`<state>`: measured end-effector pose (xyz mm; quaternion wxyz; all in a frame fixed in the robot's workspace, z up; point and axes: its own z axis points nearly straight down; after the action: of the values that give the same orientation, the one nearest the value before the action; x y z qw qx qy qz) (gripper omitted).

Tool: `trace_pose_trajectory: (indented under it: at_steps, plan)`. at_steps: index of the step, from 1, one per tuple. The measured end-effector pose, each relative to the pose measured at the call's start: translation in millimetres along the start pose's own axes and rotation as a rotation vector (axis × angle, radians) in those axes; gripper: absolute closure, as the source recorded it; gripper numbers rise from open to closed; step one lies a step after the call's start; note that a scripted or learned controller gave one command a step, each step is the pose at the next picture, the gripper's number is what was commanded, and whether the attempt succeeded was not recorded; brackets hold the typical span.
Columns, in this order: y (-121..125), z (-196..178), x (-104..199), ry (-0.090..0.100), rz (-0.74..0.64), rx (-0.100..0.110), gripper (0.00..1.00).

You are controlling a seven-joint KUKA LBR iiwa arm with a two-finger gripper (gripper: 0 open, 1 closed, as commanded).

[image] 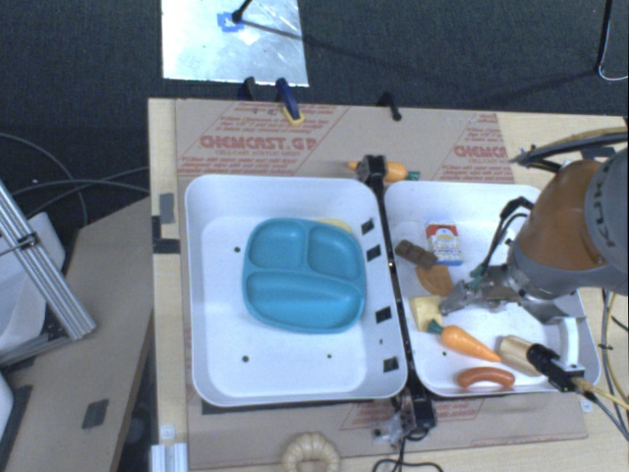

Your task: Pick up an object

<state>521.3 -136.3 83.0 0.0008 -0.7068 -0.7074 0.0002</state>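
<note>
In the right bin (472,209), near mid-floor: gripper (460,298), reaching in low from the right at the end of the grey arm (570,229). Tip just beside the pale bowl of a brown spoon (427,266), on the bowl's right; contact with it not discernible. Spread of the pincer, apart or together: cannot tell at this slant and blur.

Candidate objects, all in the right bin:
- spoon, lying aslant, dark handle toward the divider between the bins;
- box (444,243), red, white and blue, flat on the floor, behind the spoon and apart from the gripper;
- cheese (425,313), a pale yellow block, just in front of the spoon's bowl, near the gripper tip;
- carrot (464,341), in front of the cheese, point toward the right;
- sausage (485,377), close to the front wall, just in front of the carrot;
- roll (518,352), beige, to the right of the carrot, under the arm's near side.

In the left bin (211,264): a blue divided plate (300,273), centred, well apart from the gripper.
</note>
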Motion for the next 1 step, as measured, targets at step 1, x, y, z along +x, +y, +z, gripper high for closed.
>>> trace_pose_trajectory:
  at_steps: [1]
  plan:
    - [1.0,-11.9,-0.6,-0.001,0.001,-0.004,1.00]
